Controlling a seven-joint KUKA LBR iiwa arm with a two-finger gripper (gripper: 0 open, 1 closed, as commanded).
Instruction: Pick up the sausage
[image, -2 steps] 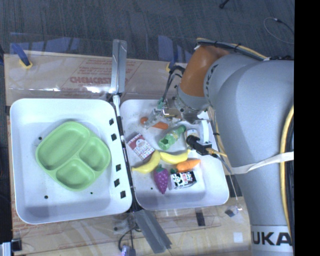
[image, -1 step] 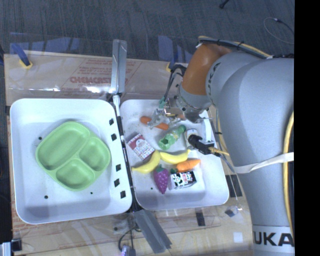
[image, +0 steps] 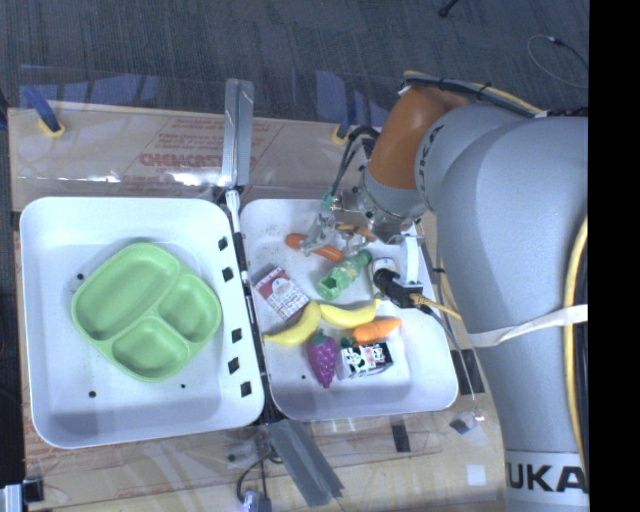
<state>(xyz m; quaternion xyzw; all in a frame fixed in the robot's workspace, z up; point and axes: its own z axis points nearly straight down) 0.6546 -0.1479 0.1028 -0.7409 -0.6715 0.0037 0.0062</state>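
The sausage (image: 296, 241) is a small orange-red piece lying in the upper part of the right bin (image: 430, 375). The gripper (image: 328, 230) is down right over it, and its metal parts cover the sausage's middle. An orange end (image: 329, 253) pokes out just to the right of the gripper. Whether the sausage is gripped cannot be made out. The grey arm with its orange band (image: 405, 135) comes in from the upper right.
Also in the right bin are a green item (image: 340, 276), a red-and-white packet (image: 281, 292), two bananas (image: 293, 329) (image: 348, 314), a carrot (image: 377, 328), purple grapes (image: 322, 359) and a small carton (image: 368, 357). The left bin (image: 50, 400) holds a green divided plate (image: 146, 310).
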